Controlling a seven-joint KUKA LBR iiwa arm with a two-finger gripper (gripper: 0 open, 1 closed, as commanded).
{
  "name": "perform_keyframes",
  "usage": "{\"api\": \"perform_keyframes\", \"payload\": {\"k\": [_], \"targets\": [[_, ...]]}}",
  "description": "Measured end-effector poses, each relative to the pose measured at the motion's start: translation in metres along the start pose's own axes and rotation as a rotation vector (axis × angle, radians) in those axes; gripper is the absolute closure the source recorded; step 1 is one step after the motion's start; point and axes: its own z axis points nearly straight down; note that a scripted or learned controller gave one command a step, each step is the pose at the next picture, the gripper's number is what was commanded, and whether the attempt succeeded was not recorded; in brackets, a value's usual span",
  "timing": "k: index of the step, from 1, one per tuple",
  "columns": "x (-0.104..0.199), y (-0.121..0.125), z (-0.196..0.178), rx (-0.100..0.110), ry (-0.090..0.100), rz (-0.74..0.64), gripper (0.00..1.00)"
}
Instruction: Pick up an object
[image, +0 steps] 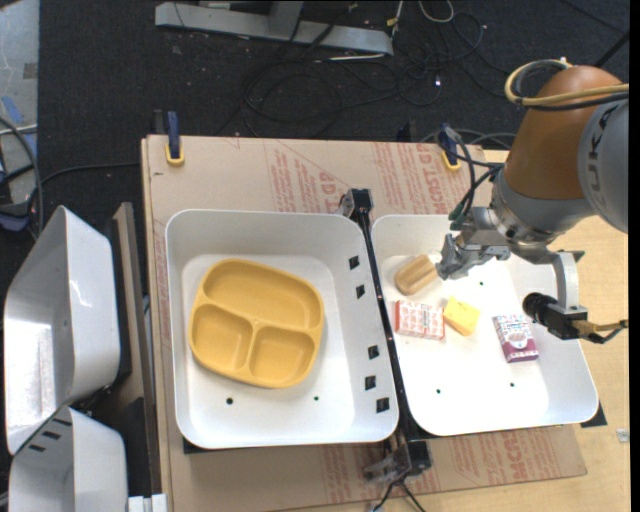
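Observation:
The right bin (520, 405) holds a tan bread-like roll (413, 274), a red and white packet (420, 319), a yellow block (461, 316) and a purple and white carton (515, 337). My gripper (452, 260) hangs low over the bin's upper left part, just right of the tan roll and close to it. Whether it touches the roll is unclear. The arm's orange band (560, 110) sits above it at the upper right.
The left bin (190, 400) holds a yellow divided tray (258, 322). A black divider with clips (378, 310) runs between the bins. White containers (55, 320) stand off the bench at the left.

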Motion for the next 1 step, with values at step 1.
{"api": "perform_keyframes", "payload": {"k": [1], "targets": [[0.0468, 0.0117, -0.0054, 0.0, 0.0, 0.0, 1.0]]}}
